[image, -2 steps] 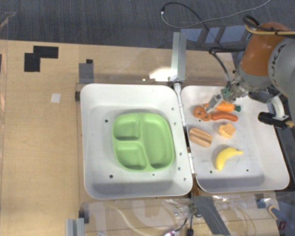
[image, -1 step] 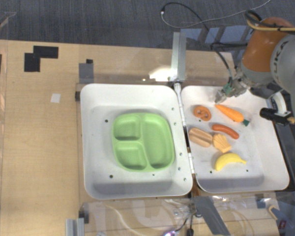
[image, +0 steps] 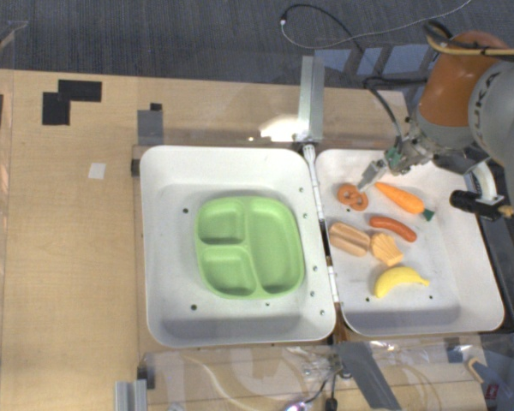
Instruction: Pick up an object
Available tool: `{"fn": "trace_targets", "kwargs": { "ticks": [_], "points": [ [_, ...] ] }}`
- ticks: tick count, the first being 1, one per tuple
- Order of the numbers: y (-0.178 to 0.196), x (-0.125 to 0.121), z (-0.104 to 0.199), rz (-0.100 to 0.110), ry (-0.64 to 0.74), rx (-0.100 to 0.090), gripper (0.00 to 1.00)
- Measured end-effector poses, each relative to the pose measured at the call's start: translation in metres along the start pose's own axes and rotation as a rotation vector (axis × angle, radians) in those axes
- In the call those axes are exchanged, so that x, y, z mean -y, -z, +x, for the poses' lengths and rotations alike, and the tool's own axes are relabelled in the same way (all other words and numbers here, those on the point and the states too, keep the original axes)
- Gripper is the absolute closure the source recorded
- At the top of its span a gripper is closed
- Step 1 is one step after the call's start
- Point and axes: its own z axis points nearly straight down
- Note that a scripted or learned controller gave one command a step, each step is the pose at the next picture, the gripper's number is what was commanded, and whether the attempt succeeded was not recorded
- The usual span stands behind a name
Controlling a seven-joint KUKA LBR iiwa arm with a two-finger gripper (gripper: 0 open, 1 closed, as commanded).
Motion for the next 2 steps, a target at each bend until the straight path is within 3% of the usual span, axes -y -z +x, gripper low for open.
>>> {"fn": "trace_targets", "kwargs": {
  "ticks": [1,2],
  "points": [
    [0.0,0.0,0.0,0.0,0.0,0.001,0.0],
    [-0.028,0.038,-0.001,0.004,0.015,-0.003,0.0]
  ]
}}
